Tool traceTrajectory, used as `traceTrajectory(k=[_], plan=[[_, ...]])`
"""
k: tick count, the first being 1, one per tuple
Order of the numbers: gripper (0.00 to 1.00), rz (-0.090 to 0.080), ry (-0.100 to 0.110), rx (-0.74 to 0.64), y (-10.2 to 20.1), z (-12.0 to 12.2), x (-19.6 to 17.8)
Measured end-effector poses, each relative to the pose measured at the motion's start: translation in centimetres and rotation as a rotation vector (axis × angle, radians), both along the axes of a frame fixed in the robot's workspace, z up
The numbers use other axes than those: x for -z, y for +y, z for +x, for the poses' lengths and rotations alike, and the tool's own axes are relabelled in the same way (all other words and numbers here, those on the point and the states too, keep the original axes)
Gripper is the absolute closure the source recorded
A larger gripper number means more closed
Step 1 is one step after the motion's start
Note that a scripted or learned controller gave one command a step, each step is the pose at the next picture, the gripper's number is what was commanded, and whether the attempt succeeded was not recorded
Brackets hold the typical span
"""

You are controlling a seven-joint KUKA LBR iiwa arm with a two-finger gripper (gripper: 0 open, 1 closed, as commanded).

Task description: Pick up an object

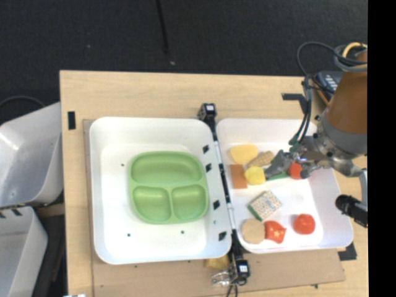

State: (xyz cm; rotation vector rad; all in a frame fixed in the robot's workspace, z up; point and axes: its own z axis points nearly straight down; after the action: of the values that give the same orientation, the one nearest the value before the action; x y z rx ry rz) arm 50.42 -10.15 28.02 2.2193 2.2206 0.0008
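Camera view: looks down on both bins.
Gripper (279, 163): low in the right bin (322, 228), reaching toward 9 o'clock; whether it is spread or pinching, I cannot tell.
Nearest object: yellow block (254, 176), just beside the tip at 8 o'clock.
Long axis: none, roughly cubic.
Crowding: orange block (238, 176) touches it at 9 o'clock; yellow lump (244, 153) at 11.
Open room: bare floor at 4 o'clock, toward the red ball (304, 224).
Left bin (111, 240): green divided plate (168, 186), well apart.
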Motion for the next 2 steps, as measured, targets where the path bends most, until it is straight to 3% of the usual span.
traceTrajectory(k=[1,2], plan=[[0.00,0.002,0.004,0.008,-5.3,-1.6,18.0],[0.00,-0.001,-0.008,-0.004,-3.2,4.6,17.6]])
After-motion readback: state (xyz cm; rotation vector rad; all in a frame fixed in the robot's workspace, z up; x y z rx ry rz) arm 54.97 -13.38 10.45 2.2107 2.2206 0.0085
